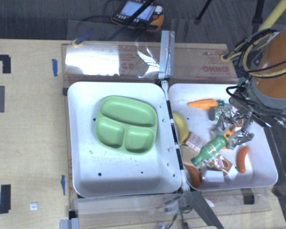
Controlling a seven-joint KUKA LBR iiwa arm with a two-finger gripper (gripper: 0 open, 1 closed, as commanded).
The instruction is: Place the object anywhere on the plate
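Observation:
A green divided plate [126, 123] with three compartments lies in the left bin [81, 166], with nothing on it. My gripper [233, 128] is low over the right bin [264, 173], in the clutter right of the bin's centre. It sits just above the cap end of a green bottle [210, 150] that lies tilted. An orange carrot [203, 104] lies up and left of the gripper. An orange-red sausage [242, 159] lies just below it. Whether anything is in the gripper is hidden by the clutter.
A yellow fruit [180, 127] rests against the right bin's left wall, with a small packet [194, 140] beside it. A white block [213, 176] and an orange piece [193, 175] lie at the front. The raised divider [170, 128] separates the bins. Cables [250, 56] hang at upper right.

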